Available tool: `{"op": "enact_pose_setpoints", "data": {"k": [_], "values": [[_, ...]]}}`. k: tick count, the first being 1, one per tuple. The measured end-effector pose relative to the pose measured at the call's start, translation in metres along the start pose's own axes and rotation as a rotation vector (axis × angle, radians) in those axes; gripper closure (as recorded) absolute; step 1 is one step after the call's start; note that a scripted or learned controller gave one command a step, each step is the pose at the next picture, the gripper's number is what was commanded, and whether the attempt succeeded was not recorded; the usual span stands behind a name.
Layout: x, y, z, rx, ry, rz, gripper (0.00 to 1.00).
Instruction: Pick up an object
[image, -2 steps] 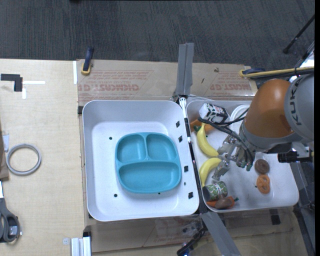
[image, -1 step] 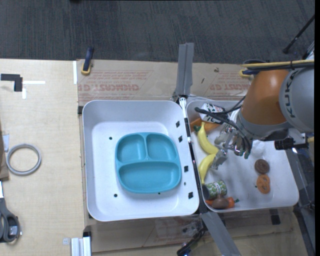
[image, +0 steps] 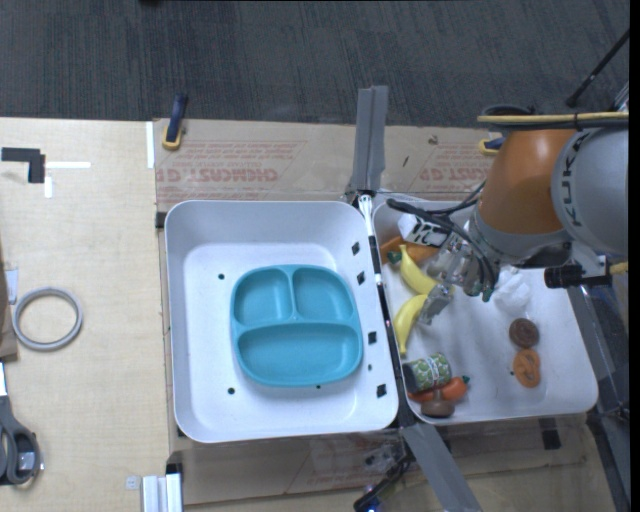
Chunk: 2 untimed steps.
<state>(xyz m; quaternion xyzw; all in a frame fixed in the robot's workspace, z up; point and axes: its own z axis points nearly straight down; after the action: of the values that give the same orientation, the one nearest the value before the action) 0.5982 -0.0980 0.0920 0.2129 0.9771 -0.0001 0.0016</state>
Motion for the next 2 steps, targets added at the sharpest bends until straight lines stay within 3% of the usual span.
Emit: {"op": "enact_pose_setpoints", "data": {"k": [1,2], "values": [[0.0081,0.0007,0.0005,0.001,0.002,0.037,0.00],[0.0095,-0.0039,0.0003,0.002,0.002,0.164,0.00]]}}
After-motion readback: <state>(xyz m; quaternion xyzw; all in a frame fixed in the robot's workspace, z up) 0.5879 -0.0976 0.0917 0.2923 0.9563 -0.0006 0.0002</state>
